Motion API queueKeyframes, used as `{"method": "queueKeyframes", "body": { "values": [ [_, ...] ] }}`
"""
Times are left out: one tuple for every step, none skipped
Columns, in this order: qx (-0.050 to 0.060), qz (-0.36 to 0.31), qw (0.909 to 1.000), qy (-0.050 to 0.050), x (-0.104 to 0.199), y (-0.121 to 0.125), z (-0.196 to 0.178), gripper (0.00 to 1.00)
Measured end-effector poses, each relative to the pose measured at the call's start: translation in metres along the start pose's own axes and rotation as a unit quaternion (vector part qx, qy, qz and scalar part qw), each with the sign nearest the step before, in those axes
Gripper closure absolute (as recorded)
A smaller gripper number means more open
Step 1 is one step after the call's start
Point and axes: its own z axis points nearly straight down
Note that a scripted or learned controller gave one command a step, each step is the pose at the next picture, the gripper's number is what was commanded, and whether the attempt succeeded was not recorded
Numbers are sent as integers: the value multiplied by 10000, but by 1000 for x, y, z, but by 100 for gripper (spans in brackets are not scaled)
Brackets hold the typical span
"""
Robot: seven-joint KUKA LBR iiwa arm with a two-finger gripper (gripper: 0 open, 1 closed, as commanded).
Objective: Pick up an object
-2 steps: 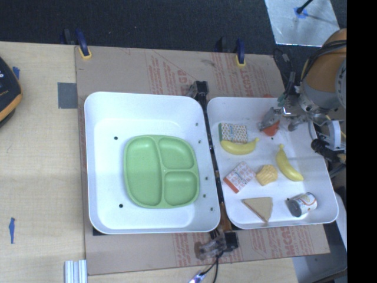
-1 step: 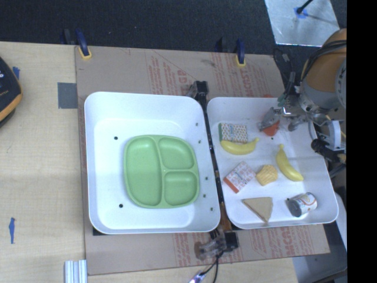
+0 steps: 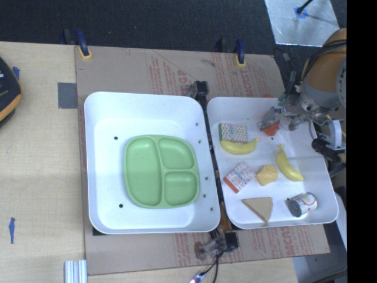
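Camera view: the arm is reaching in from the right w/ the gripper [image 3: 272,122] hanging low over the far part of the right bin [image 3: 321,217]. A small red object [image 3: 270,130] is sitting just at the gripper tip, touching or nearly touching. Whether it is pinched or just lying under, I cannot tell, the hardware is hiding that.

Other candidates are all lying nearer the camera than the gripper. A banana [image 3: 238,147] is lying to the left and nearer, long axis approx. left-right. A patterned packet [image 3: 234,132] is touching its far side. The second banana [image 3: 288,165] is lying nearer and a bit right, long axis diagonal. Well apart, near the front: a sandwich wedge [image 3: 259,207] and a can [image 3: 302,204] on its side.

The left bin [image 3: 100,158] is holding a green divided plate [image 3: 160,171].

My judgement: the red object is the closest target, so the coming move probably needs almost no sideways travel.
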Motion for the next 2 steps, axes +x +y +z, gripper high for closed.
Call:
{"method": "queueKeyframes", "body": {
  "values": [
    [9, 0, 10000, 5, 0, 0, 2, 0],
    [16, 2, 10000, 5, 10, -1, 3, 0]
  ]
}}
